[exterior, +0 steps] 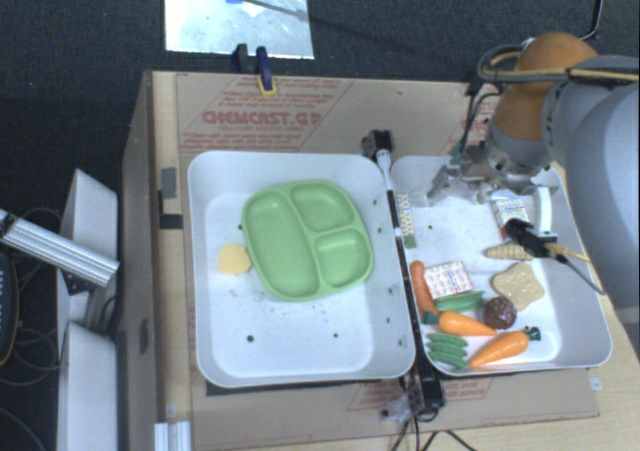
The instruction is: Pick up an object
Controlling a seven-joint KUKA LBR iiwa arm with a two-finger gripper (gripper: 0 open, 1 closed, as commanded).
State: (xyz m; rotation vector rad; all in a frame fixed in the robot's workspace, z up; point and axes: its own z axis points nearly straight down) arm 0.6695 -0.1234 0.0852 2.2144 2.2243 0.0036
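Note:
The right bin [585, 339] holds several toy foods at its front. Two orange carrots [465, 322] [500, 346] lie beside green pea pods [447, 347]. A small printed box [450, 279], a slim orange piece [421, 286], a toast slice [518, 284], a dark brown ball [499, 313] and a pale cone [505, 252] sit behind them. A white packet [508, 210] lies under the wrist. My gripper [442, 185] hangs over the bin's bare back left part, apart from all the foods.
The left bin [215, 339] bears a green divided plate [305, 239] with a small yellow disc [234, 259] to its left. A black divider strip [395, 229] runs between the bins. The grey arm [590, 129] covers the right bin's far right corner.

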